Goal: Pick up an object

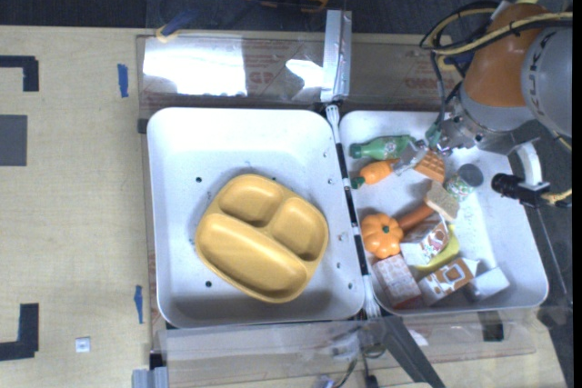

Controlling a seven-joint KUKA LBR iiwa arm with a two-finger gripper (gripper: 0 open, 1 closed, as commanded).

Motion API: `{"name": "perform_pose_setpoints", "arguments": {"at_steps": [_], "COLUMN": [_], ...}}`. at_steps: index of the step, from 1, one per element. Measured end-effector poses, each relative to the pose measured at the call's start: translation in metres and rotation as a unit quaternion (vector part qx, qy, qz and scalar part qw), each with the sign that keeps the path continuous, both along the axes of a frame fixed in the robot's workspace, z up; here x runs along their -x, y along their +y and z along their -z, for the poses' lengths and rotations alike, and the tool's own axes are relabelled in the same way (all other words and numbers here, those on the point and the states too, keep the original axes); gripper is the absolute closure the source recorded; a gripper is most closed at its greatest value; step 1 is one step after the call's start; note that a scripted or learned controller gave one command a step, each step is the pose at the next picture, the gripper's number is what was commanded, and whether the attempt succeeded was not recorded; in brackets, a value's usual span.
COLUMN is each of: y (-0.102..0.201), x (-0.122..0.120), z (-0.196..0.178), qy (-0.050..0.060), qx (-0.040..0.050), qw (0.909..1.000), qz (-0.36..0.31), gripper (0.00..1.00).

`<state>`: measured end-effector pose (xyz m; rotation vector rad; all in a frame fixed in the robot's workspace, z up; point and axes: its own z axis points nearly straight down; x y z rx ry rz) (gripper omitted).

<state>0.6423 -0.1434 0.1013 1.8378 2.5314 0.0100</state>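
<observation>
The right bin (509, 236) holds several toy foods. A green bottle (382, 146) lies at its back left, with an orange carrot (376, 172) just in front of it and an orange waffle piece (431, 164) to their right. Further forward sit a small pumpkin (382, 234), a pink box (396, 279) and a brown carton (450, 279). My gripper (446, 137) hangs from the orange-banded wrist (496, 73) over the bin's back edge, just above and right of the waffle piece. Nothing shows held in it.
A large yellow bread-shaped mould (262, 236) lies in the left bin (173, 159). A clear plastic sheet (236, 64) and a metal divider (335, 54) stand behind the bins. A black and white part (520, 184) juts over the right bin's right side.
</observation>
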Motion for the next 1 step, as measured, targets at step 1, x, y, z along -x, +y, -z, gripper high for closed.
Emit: {"name": "perform_pose_setpoints", "arguments": {"at_steps": [1], "y": [-0.0011], "x": [-0.002], "z": [-0.0101], "qy": [-0.003], "qx": [0.0014], "qw": [1.0], "qz": [0.0], "gripper": [1.0]}}
